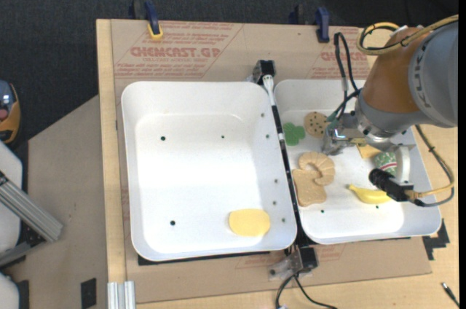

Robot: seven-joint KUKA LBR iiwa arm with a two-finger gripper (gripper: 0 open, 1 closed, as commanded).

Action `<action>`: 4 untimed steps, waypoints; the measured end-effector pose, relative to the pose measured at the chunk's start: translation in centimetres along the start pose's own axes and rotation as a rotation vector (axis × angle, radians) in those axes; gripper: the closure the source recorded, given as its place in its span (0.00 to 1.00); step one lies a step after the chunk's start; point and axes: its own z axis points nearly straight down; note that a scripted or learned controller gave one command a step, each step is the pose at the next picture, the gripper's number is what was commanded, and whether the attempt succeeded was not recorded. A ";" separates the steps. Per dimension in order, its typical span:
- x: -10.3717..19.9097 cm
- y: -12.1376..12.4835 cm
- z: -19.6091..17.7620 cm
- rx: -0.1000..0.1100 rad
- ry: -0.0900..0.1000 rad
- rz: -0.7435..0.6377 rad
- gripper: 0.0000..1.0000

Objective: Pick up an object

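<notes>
Yellow disc (249, 222) lies at five o'clock in the left bin (196, 169); in the right bin (349, 224) a tan pretzel (314, 178) sits at seven o'clock of the gripper (333, 140), open or closed I cannot tell. Likely the approach step: next, centre over the pretzel and close.

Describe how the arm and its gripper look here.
The arm is a thick, rounded grey tube with a broad orange band above the wrist. The gripper is a small metallic silver-grey piece at its tip. A thin yellow cable loops beside the band, and a black cable runs along the wrist.
</notes>
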 end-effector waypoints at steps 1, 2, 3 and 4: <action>3.3 4.5 -15.8 -0.028 -0.003 -0.009 1.00; 4.7 -2.5 -9.8 0.003 0.001 -0.002 1.00; 0.2 -2.7 -38.4 -0.030 -0.006 -0.003 1.00; -1.2 -3.2 -45.7 -0.019 -0.005 -0.002 1.00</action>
